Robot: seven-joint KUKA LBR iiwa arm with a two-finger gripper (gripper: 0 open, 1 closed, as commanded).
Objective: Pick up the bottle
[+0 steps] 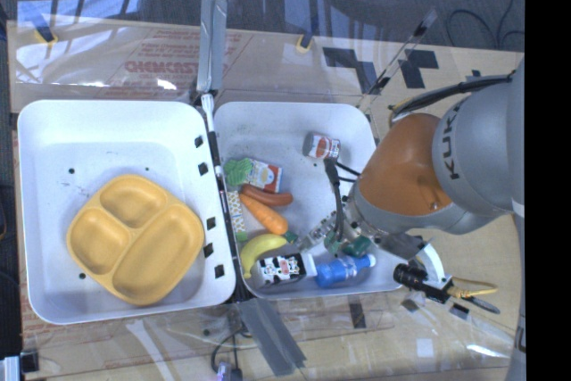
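Observation:
A blue bottle (340, 271) with a white cap end lies on its side along the near edge of the right bin (357, 122). My gripper (342, 236) reaches down from the grey and orange arm just above the bottle. Its dark fingers are close to the bottle's upper side. Nothing shows held between them.
The right bin also holds a small can (321, 146), a green and orange carton (253, 174), a carrot (264, 212), a sausage (266, 195), a banana (260, 246) and a black and white milk box (280, 268). A yellow divided plate (136, 236) lies in the left bin (53, 129).

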